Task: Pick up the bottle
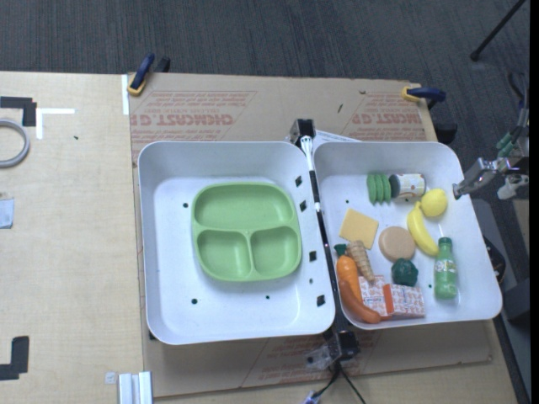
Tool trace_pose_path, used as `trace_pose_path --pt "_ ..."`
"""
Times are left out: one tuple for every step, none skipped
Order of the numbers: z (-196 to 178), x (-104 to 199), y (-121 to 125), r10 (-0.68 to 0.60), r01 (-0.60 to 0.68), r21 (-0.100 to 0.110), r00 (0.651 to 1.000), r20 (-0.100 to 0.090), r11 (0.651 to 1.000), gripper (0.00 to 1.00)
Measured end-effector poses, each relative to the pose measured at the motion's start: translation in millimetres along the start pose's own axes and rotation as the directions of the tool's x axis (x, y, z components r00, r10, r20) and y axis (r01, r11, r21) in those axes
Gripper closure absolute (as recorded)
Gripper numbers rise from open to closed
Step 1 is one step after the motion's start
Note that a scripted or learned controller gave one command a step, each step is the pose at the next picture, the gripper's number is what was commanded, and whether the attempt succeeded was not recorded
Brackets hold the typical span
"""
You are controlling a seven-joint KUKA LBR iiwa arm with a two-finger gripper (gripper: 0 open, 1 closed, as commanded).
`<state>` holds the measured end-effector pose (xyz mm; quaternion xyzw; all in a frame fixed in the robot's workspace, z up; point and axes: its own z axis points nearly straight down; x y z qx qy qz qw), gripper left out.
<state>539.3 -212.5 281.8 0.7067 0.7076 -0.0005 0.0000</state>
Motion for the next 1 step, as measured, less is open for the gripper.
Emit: trace_pose_path --pt "-9.4 -0.3 0.5 -0.003 0.003 0.0 1.0 0.001 1.0 1.0"
